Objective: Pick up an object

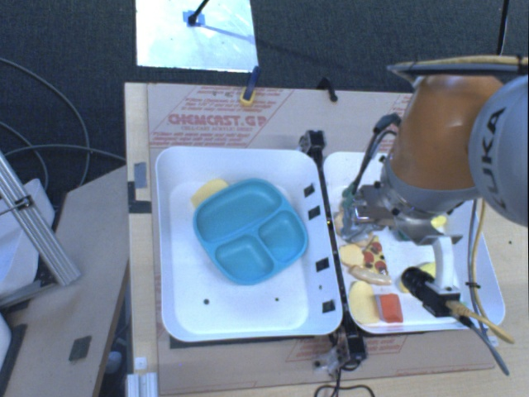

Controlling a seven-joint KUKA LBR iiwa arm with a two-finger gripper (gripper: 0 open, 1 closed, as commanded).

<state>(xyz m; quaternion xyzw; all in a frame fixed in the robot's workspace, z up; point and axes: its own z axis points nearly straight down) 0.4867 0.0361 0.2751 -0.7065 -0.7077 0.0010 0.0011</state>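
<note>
The arm (pixel 502 98) is a fat, rounded grey casing with dark KUKA lettering (pixel 494 154), and a glossy orange band (pixel 438 131) wraps it above the wrist. A dark cable (pixel 369 151) curves beside the band, and the gripper (pixel 357 216) is bare silvery metal.

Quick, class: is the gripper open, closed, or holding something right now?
Gripper: cannot be told; it sits low in the right bin, near the toy pizza slice.

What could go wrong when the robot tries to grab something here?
The end effector hangs close to the inner wall of the right bin, so it might bump it. The pizza slice, orange block and yellow piece lie crowded, so it may nudge them away or pinch two at once.
</note>
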